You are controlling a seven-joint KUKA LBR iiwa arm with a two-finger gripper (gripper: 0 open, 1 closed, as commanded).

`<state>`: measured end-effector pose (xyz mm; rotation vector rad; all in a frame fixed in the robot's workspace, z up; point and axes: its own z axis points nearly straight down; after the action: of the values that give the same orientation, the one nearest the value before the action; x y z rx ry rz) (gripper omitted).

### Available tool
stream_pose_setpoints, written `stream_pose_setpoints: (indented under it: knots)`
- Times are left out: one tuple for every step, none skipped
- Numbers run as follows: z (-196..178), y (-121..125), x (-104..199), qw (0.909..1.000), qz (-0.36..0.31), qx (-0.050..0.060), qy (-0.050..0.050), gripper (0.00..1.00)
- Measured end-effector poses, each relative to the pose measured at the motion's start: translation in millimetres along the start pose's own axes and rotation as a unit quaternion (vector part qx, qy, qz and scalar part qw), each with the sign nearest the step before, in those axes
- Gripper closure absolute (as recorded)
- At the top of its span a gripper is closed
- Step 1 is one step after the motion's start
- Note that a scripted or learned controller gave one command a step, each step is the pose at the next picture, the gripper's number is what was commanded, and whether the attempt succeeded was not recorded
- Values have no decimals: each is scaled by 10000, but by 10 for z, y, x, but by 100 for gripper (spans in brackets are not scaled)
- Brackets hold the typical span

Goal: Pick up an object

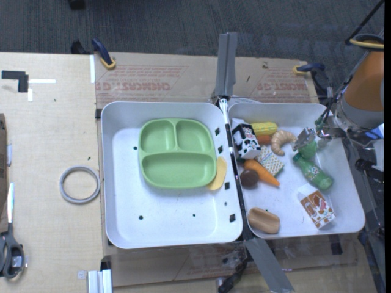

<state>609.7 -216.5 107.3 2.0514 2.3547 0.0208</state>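
Observation:
The right bin (342, 221) holds several toy items: a yellow corn cob (264, 128), a tan croissant (283, 140), a black-and-white carton (246, 141), an orange carrot (264, 173), a patterned cracker (271, 161), a brown ball (248, 177), a brown bun (264, 220), a green bottle (314, 171) and a red-and-white packet (317, 208). My gripper (306, 140) reaches in from the right and hangs low over the bottle's upper end, just right of the croissant.
The left bin (122, 218) holds a green divided plate (178, 153) with a yellow slice (219, 174) against its right rim. A grey tape ring (80, 184) and scissors (11, 252) lie on the bench at left. Clamps hold the cardboard behind the bins.

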Motion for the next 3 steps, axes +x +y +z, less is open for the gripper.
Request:
stream_pose_setpoints:
  knots:
    - [-383,-150,213,9850,-1720,98,38,0]
    - [156,-66,37,9851,-1718,83,79,0]
    - [37,-53,13,9855,-1698,62,51,100]
